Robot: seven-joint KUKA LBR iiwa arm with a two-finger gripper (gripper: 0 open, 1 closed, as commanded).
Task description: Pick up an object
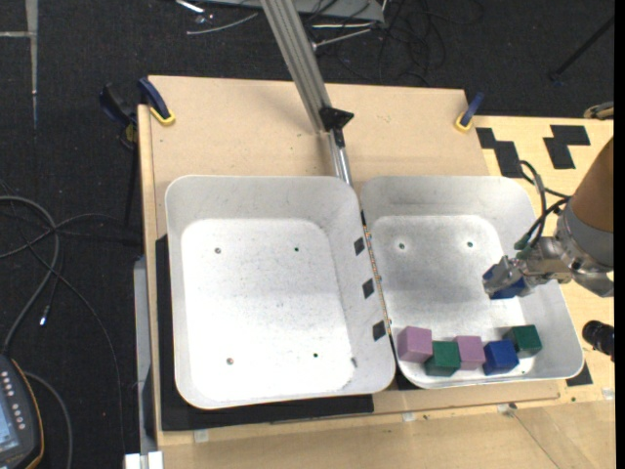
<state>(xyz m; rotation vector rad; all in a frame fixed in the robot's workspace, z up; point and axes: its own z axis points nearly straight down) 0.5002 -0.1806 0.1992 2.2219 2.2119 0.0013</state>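
Hovering over right bin (pixel 547 225): tool (pixel 503 281) gripping blue block (pixel 505 288).

Even, fairly bright overhead light is falling on the tabletop (pixel 254 130) and the two white bins, which are showing no hard glare. The left bin (pixel 190 291) is casting a dark shadow along its left and near edges. The floor (pixel 68 57) around the bench is lying dim. The picture is looking soft and grainy, and the gripper (pixel 505 279) is appearing slightly blurred.
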